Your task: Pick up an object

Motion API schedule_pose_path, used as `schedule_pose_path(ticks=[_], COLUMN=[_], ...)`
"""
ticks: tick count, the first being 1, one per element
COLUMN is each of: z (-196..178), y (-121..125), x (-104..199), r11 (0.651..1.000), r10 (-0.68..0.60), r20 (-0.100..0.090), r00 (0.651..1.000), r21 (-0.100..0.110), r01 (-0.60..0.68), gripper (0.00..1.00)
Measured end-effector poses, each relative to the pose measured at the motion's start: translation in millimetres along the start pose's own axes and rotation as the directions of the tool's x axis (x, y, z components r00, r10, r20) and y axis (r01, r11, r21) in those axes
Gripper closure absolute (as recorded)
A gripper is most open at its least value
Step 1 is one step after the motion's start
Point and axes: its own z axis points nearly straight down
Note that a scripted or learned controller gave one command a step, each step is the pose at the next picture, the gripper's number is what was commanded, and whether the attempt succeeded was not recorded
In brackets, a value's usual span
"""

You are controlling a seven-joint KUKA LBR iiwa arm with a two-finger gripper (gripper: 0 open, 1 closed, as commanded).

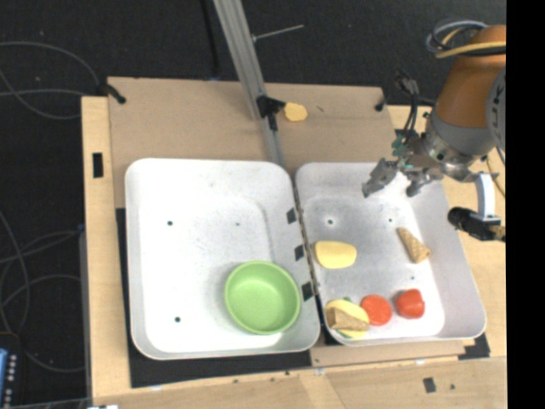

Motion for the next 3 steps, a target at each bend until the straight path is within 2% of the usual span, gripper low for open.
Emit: schedule_pose_path(ticks=[1, 2, 3], z=[0.0, 50.1, 92.5], y=[0.0, -9.8, -8.2], x=[-0.2, 3.1, 1.2], r11=[1.0, 1.0, 1.0], r10=[0.0, 0.003, 0.005], r20=[0.001, 0.002, 0.003], r00=[1.0, 1.0, 1.0], r21=[0.0, 0.006, 0.005], r01=[0.0, -0.003, -0.005], gripper=[0.0, 0.0, 0.0])
